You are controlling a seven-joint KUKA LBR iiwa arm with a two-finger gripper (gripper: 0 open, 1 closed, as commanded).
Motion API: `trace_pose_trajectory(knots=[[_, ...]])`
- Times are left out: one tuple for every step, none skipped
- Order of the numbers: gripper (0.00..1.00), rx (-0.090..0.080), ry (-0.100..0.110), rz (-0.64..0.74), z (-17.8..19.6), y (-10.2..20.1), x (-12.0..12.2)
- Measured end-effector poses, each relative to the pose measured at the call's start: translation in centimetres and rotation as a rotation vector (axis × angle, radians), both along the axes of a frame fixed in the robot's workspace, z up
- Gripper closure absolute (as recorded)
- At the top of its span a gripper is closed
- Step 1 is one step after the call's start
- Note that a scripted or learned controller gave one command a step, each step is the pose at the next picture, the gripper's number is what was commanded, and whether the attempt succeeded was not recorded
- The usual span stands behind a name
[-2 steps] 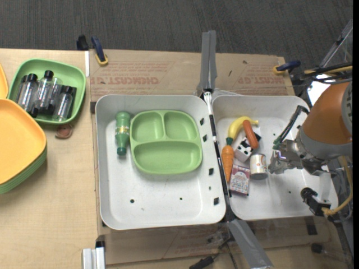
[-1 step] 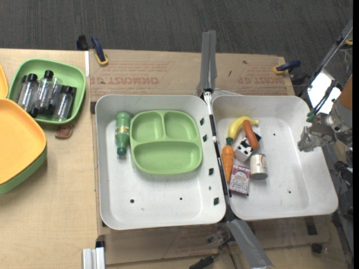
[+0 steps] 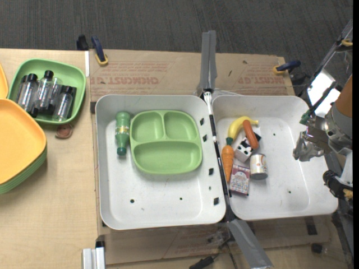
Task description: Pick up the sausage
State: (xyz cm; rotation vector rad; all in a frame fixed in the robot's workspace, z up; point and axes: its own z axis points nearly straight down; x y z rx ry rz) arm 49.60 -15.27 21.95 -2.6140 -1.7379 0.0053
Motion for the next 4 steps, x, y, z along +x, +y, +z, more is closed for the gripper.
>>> trace_pose_trajectory(knots=[[1.00, -0.002, -0.001, -0.090, 4.2, 2.9, -1.2], [1.00, -0.003, -0.001, 0.024, 12.0, 3.1, 1.9], [1.00, -0.003, -0.002, -0.138, 16.5, 5.4, -1.4], [1.00, -0.003, 0.001, -0.192, 18.7, 6.8, 0.5]])
